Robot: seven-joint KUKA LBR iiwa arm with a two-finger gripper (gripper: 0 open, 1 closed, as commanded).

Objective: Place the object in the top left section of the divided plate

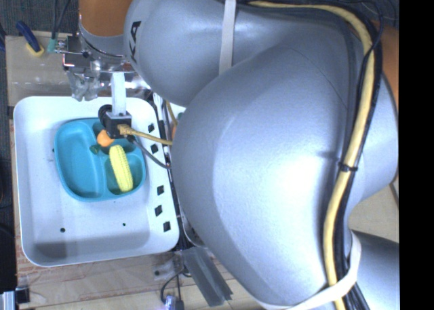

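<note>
White bin point(27, 166) on tabletop point(37, 64) holds a blue divided plate point(76, 163). Jaws are over the bin's far rim, beyond the plate; open or closed, cannot tell. Small orange piece point(103, 139) at the plate's far right edge, yellow corn point(122, 168) in the right section. Grey arm point(271, 166) at right.

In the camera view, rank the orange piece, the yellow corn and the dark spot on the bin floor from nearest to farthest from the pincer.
Measured from the pincer:
1. Orange piece, at the blue plate's top edge.
2. Yellow corn, in the plate's right section.
3. Dark spot, on the bin floor below the plate.
</note>
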